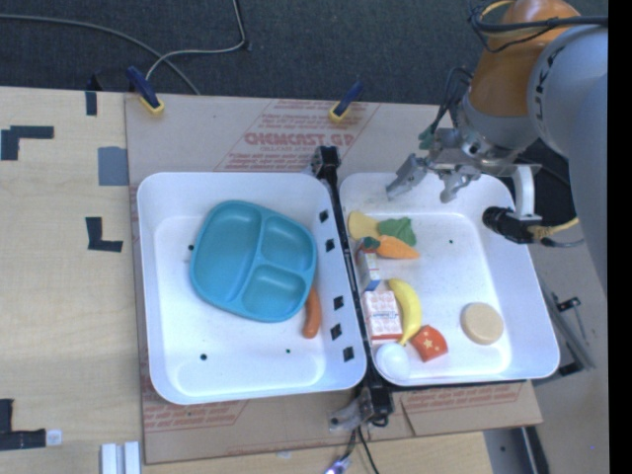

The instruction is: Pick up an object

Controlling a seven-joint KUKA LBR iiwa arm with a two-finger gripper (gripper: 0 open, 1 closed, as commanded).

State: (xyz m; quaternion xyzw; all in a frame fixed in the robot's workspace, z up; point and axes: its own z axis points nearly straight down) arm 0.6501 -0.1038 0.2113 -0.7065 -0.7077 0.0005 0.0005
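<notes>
A blue sectioned plastic plate (253, 261) fills my left bin. At seven o'clock from my open, empty gripper (429, 180), the orange toy carrot (398, 249) lies in the right bin: light, stiff, probably slick; I'd pinch its thicker middle.

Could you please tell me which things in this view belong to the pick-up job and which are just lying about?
Job:
gripper, fingers spread, above the right bin
carrot
banana
red pepper
round biscuit
small carton
sausage
blue divided plate

Lying about:
left bin
yellow clamps
black cable
cardboard sheet
</notes>
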